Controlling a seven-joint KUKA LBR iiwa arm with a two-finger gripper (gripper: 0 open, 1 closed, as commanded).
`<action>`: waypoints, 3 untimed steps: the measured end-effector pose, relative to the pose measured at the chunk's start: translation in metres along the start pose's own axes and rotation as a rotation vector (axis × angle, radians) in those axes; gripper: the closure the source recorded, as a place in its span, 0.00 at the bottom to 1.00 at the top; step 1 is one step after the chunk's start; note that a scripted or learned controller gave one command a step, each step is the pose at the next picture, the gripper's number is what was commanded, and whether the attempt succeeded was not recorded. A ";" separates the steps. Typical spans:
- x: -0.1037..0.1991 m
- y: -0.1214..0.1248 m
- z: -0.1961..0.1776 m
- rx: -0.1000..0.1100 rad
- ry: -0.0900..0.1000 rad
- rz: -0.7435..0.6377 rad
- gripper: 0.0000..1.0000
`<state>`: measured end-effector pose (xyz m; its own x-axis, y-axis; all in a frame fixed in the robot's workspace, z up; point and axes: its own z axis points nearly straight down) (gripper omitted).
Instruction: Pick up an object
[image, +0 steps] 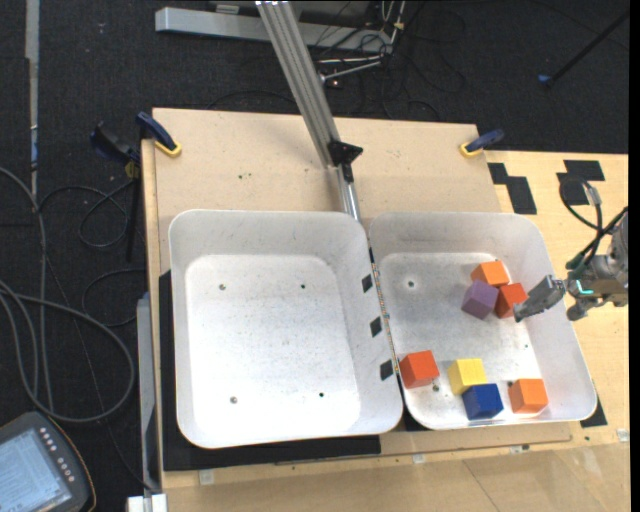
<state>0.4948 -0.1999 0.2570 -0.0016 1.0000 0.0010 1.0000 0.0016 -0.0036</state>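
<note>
Reaching over the right rim of the right bin (560, 345) with the gripper (562, 302), fingers (545, 297) spread, nothing between them, nearer tip just beside a red block (511, 297). Touching that, a purple block (481, 299) and an orange block (490, 272). Nearer the front wall, lying loose: a second orange block (419, 367), yellow block (465, 374), blue block (483, 401), third orange block (528, 395). Alongside on the table (250, 160), the left bin (190, 300).

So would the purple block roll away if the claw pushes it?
Probably not: the purple block has flat faces, so it should slide rather than roll. It touches an orange block, so that would likely get nudged too. It looks stiff.
</note>
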 end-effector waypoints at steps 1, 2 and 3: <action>0.000 0.001 -0.002 -0.004 -0.001 0.001 0.00; 0.010 0.004 0.048 0.001 0.001 0.001 0.00; 0.019 0.000 0.106 0.003 0.002 0.002 0.00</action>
<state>0.4939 -0.1805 0.1507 0.0005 1.0000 0.0026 1.0000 -0.0004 -0.0064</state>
